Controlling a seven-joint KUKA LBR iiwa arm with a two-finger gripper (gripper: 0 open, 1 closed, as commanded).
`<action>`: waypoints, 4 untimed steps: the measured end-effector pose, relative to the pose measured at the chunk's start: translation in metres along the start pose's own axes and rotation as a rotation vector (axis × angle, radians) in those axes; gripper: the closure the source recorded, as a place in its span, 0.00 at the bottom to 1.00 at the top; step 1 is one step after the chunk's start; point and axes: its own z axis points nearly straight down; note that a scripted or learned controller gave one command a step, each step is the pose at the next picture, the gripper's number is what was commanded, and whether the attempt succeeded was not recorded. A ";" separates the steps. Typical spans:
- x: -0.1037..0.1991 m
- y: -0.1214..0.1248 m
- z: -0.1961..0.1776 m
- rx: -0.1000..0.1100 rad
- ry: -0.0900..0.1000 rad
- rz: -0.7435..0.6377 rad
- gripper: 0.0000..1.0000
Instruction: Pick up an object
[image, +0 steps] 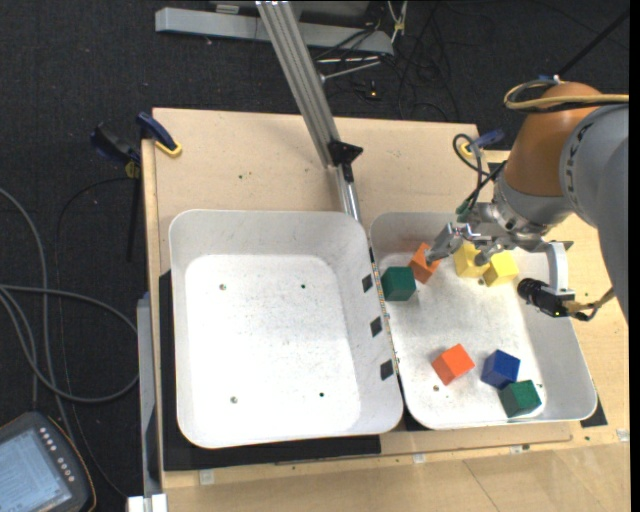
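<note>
Yellow blocks (483, 264) sit right under the claw (462, 243), low in the right bin (560, 345); its grip unreadable, nothing visibly lifted yet.

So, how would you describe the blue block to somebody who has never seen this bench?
Look in the right white bin, toward its near edge. Three blocks sit close together there: an orange block, the blue block, and a green block. The blue block is the middle one and the only blue thing in either bin.
</note>
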 end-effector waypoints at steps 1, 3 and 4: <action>-0.001 0.005 0.008 -0.012 -0.003 0.000 0.00; 0.006 0.016 -0.053 0.003 0.002 -0.004 1.00; 0.008 0.019 -0.097 0.003 0.001 -0.003 1.00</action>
